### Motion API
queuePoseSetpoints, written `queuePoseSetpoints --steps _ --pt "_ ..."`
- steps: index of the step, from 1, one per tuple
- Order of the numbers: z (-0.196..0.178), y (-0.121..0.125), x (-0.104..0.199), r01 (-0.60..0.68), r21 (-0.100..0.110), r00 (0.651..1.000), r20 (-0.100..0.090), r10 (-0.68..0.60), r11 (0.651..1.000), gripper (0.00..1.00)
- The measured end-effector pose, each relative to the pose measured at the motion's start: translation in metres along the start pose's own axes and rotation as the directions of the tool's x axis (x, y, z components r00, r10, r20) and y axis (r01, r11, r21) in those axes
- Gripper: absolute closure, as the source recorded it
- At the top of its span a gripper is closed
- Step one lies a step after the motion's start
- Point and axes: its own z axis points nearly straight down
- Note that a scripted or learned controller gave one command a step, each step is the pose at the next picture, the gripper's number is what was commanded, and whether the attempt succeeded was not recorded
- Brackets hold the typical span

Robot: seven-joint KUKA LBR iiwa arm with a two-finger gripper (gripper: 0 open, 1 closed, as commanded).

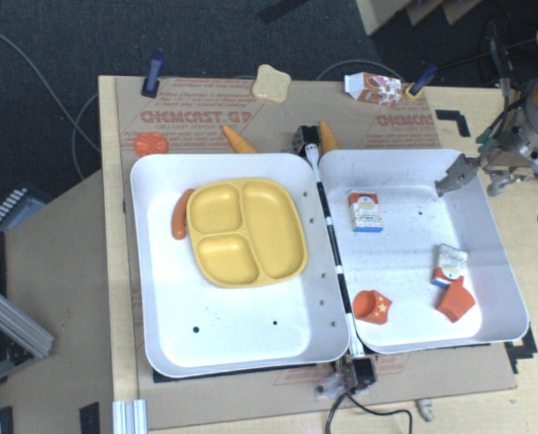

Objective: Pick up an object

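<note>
- Gripper [456,177] is hovering over the right bin's [404,163] far edge, holding nothing; whether its fingers are apart, I cannot tell.
- Carton [366,212], nearest it in that bin, is probably the easiest pick.

Right bin [404,165]: open floor through the centre, between the small carton [366,212] near the left wall and three items clustered along the lower edge, an orange piece [372,306], a white packet [449,262] and a red block [457,302]. Left bin [160,269]: yellow divided tray [247,231] occupies the upper middle; lower floor open.

The brown backing board [196,116] reads "CHEMCAST GP" (red print).
</note>
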Motion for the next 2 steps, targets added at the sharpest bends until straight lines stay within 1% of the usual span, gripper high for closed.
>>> queuePoseSetpoints --steps 1,2 --pt "0.095 -0.025 -0.029 -0.001 0.004 1.000 -0.001 0.001 1.000 0.00" --pt "0.140 -0.055 -0.015 0.000 -0.012 1.000 0.004 0.000 1.000 0.00"
